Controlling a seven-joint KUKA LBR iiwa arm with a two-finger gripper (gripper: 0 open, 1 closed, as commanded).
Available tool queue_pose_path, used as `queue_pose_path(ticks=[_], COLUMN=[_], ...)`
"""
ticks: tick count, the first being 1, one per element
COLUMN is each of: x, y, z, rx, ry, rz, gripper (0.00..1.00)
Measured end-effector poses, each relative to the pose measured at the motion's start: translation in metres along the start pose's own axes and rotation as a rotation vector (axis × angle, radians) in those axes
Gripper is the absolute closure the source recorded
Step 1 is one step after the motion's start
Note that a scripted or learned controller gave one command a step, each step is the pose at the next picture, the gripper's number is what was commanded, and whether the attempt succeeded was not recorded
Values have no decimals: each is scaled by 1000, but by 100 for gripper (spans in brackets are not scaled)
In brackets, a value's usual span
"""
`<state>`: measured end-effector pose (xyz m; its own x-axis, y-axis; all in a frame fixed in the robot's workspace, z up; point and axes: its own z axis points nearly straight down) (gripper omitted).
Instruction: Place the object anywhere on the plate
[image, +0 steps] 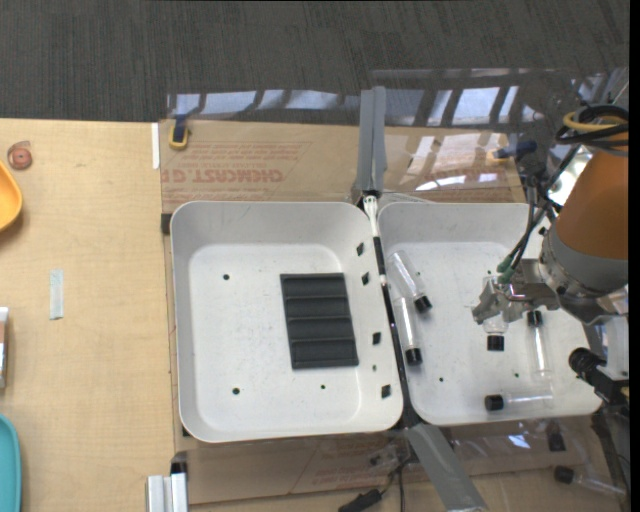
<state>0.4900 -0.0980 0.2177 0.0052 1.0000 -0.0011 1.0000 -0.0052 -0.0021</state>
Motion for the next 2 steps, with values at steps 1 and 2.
queue_pose_path(ticks=[1,2], x=[99,160], y=[0,-7], z=[27,27], rx=[2,1], ry=[0,-1], rz=[4,49], gripper=[100,100])
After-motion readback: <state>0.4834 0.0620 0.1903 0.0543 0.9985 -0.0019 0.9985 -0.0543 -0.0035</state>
